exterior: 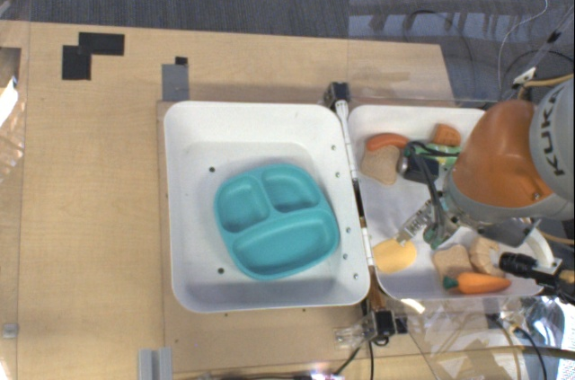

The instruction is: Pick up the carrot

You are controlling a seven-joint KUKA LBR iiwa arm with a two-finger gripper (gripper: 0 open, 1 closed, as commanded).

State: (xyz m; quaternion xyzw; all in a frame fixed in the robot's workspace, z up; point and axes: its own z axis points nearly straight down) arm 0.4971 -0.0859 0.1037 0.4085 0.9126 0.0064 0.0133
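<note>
1. The gripper (420, 225) hangs low in the right-hand shallow white bin (467, 113), its two thin metal fingers slightly apart with nothing between them.
2. The small orange carrot with a green stub end (477, 283) lies just beyond the gripper toward the bin's near wall, well to the arm side of the fingertips and apart from them.
3. The main risk is a wrong or crowded grasp: two tan bread-like chunks (467, 259) sit touching or just beside the carrot, so closing fingers could catch a chunk or push the carrot away.
4. A flat yellow round piece (395, 255) lies right under the fingertips; descending here would probably land on it, not on the carrot.
5. The carrot rests close to the near wall, leaving little room for a finger on that side; a scrape on the rim seems possible.
6. The orange-banded wrist (503, 158) covers much of the bin, hiding part of its floor.
7. Open floor lies away from the gripper in the left-hand white bin (193, 279), around the teal sectioned plastic plate (275, 221).
</note>
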